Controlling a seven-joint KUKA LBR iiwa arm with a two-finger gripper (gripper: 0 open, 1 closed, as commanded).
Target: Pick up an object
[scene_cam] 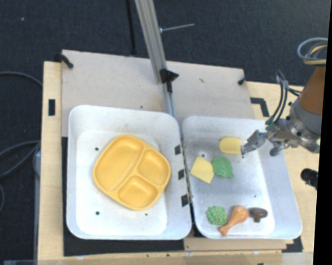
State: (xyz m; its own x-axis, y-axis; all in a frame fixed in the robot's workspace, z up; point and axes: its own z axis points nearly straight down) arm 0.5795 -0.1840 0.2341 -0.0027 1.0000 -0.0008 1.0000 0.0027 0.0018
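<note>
The hand [255, 142] hangs beside the yellow piece [230, 145], apparently lined up for a grasp; finger state cannot be determined.

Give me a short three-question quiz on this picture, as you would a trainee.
1. True or false: the yellow divided plate lies in the left bin.
2. Which item lies nearest the hand? A) drumstick B) yellow oval piece C) brown mushroom
3. How many green items lie in the right bin?

Key: 1 true; 2 B; 3 two, the leafy piece and the broccoli.
</note>
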